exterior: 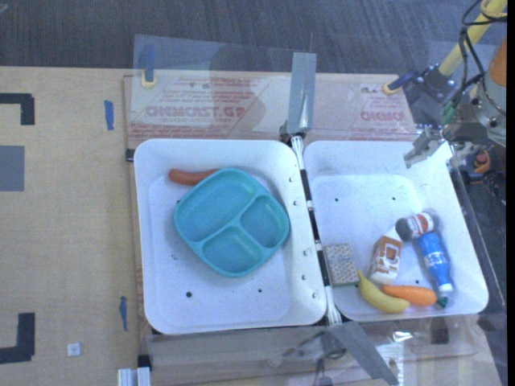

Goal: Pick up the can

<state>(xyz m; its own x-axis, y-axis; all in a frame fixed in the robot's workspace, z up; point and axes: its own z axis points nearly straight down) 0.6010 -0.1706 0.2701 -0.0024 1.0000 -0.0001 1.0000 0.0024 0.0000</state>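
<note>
The can [387,257] is orange and white and lies in the right bin [354,185], near its front. It rests between a blue bottle with a grey cap [430,256] on its right and a speckled sponge block [340,263] on its left. A banana [376,294] and a carrot [412,295] lie just in front of it. My gripper [428,153] hangs over the bin's far right corner, well behind the can and apart from it. It is open with nothing between its fingers.
The left bin [153,296] holds a teal divided plate [232,222] with an orange sausage-like item [189,176] behind it. A metal divider [310,215] separates the bins. Yellow cables and the arm's body [475,55] crowd the upper right.
</note>
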